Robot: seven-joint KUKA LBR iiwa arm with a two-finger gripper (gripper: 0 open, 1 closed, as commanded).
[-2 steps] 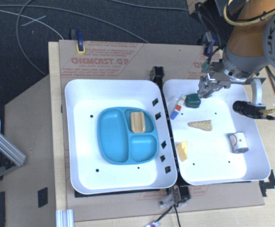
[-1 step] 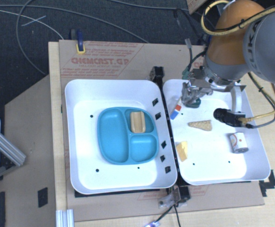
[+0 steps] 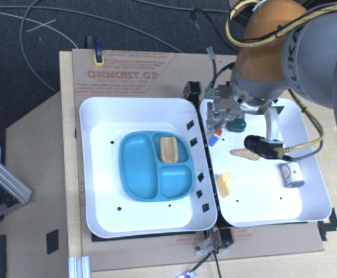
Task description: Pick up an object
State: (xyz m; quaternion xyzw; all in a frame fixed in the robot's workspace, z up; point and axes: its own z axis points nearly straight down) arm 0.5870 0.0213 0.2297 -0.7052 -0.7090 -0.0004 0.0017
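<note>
- The jaws are seen low over the right bin (image 3: 255,198), close to its far left corner. It cannot be told whether they are spread or pressed together, and nothing can be made out between them.
- The step is judged to be the approach to a grasp. One object should be settled on and the jaws centred over it before they are lowered. The bin's left wall is close, so they should be kept clear of it.
- A small red and blue piece (image 3: 215,136) lies just nearward of the jaws, by the left wall, and is judged the likeliest target.
- A teal object (image 3: 235,124) lies just beside the jaws, toward the bin's middle.
- Farther off lie a tan strip (image 3: 242,153), a yellow block (image 3: 222,184) by the left wall, and a white cylinder (image 3: 292,174) toward the right edge.
</note>
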